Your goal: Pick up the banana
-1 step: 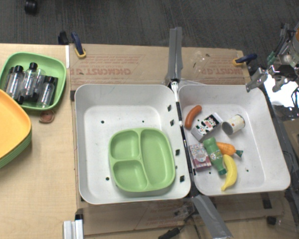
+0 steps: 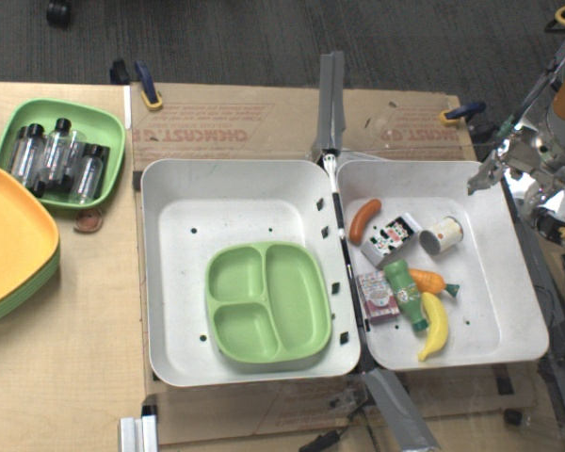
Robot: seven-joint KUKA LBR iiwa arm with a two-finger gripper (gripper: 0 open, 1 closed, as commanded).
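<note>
The yellow banana (image 2: 434,326) lies in the right bin (image 2: 508,252), near its front edge, curved and pointing toward the front. Its upper end touches a green bottle (image 2: 407,295) and sits just below an orange carrot (image 2: 429,281). My gripper (image 2: 497,165) hangs at the bin's far right corner, above the rim, well away from the banana, with metal parts of the wrist behind it. Nothing is seen held in it.
The right bin also holds a red sausage (image 2: 364,219), a black-and-white box (image 2: 391,236), a small grey can (image 2: 441,234) and a pink packet (image 2: 379,296). A green divided plate (image 2: 268,301) rests in the left bin (image 2: 155,252). Yellow plates (image 2: 14,248) and a green tray of bottles (image 2: 61,153) stand far left.
</note>
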